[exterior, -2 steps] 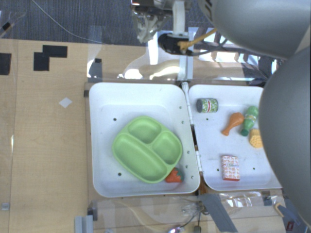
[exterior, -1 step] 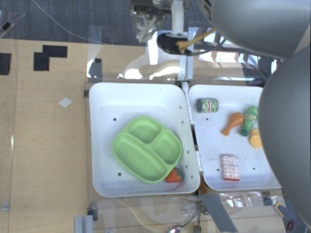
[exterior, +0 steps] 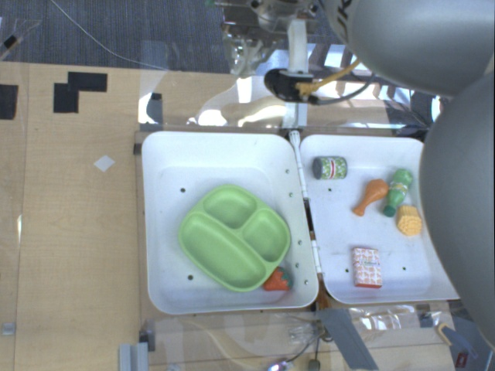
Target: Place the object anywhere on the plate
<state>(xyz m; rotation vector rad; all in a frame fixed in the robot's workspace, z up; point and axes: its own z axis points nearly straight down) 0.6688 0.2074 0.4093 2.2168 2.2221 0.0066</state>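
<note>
Quick rundown of what's being seen here. A big chunk of the upper right is being blocked by the grey arm (exterior: 418,22), so the right bin's (exterior: 340,280) far right wall is being hidden behind it. The gripper (exterior: 259,22) is being held up beyond the bins' far edge, over the counter (exterior: 69,230). It's being seen as a jumble of metal and cables, so whether it's being held wide or narrow honestly can't be told, and nothing is being seen gripped in it.

A small red-orange toy (exterior: 277,280) is being half tucked under the near right rim of the green plate (exterior: 236,238) in the left bin (exterior: 166,284). It's touching the plate's rim, and what it actually is can't be made out.

Counts: two white bins, one plate being split into three compartments, and six small items in all. Five are being kept in the right bin: one can with a green label (exterior: 330,168), one toy drumstick (exterior: 370,196), one green bottle (exterior: 397,192), one yellow corn cob (exterior: 409,220) and one red-and-white carton (exterior: 366,267). The bottle is lying just beside the drumstick and touching the corn. Which one is being meant as the task's object can't be told.
</note>
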